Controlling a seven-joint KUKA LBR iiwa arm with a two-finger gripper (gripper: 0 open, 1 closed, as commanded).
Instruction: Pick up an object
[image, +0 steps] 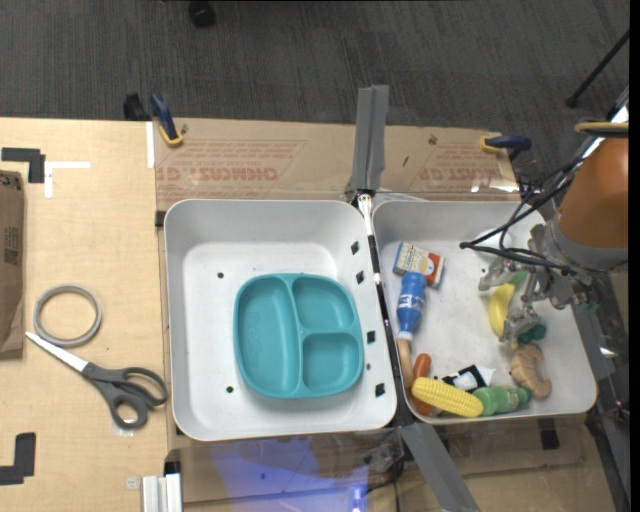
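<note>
My gripper hangs low over the right side of the right bin, under the grey wrist and orange band. It sits right next to a yellow banana-like piece, with a small green item just beside it. A brown lumpy piece lies directly below. Further left are a blue bottle and a small white and red box. Along the bin's front lie a corn cob, a green vegetable and a red piece.
The left bin holds a teal divided plate. On the cardboard bench to the left lie scissors and a tape roll. A grey bar rises between the bins at the back.
</note>
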